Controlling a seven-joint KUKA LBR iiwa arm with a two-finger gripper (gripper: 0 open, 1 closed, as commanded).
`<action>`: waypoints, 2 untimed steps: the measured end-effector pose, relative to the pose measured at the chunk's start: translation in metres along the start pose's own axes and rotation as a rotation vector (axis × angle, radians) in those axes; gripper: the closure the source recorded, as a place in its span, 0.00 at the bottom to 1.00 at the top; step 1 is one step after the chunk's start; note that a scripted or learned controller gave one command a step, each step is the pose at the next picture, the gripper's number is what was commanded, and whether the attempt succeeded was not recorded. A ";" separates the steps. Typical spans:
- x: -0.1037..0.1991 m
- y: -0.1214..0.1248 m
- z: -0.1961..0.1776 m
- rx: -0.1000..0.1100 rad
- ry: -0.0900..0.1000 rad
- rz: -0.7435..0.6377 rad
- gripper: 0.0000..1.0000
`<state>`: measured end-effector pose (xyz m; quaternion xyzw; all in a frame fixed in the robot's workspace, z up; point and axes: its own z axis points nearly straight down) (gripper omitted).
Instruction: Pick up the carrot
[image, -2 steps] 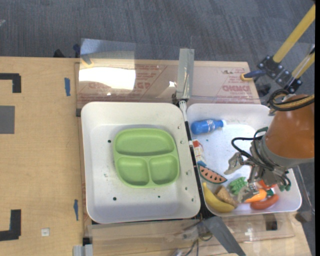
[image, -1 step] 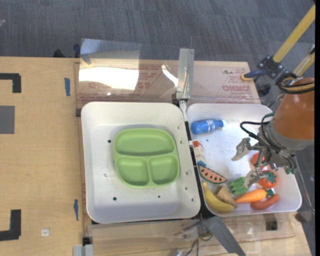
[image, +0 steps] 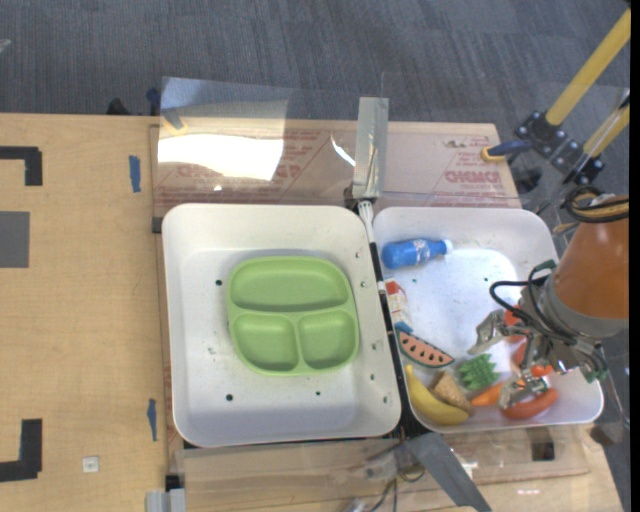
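Note:
The carrot (image: 486, 397) lies in the front part of the right bin (image: 470, 275), a small orange piece showing just below a green leafy tuft (image: 478, 371). My gripper (image: 516, 356) hangs low over that corner of the bin, just right of and above the carrot, under the orange wrist band. Its metal parts and cables cover part of the items beneath it. From this angle I see nothing clearly held in it.
The right bin also holds a blue bottle (image: 413, 251) at the back, a watermelon slice (image: 425, 350), a banana (image: 432, 399), a tan block (image: 449, 386) and a red item (image: 529, 404) at the front right. A green divided plate (image: 293, 312) sits in the left bin (image: 190, 320).

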<state>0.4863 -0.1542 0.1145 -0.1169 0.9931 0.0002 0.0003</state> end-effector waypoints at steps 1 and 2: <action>-0.003 0.000 -0.012 0.004 -0.008 -0.002 1.00; -0.038 0.064 -0.072 0.002 -0.010 -0.146 1.00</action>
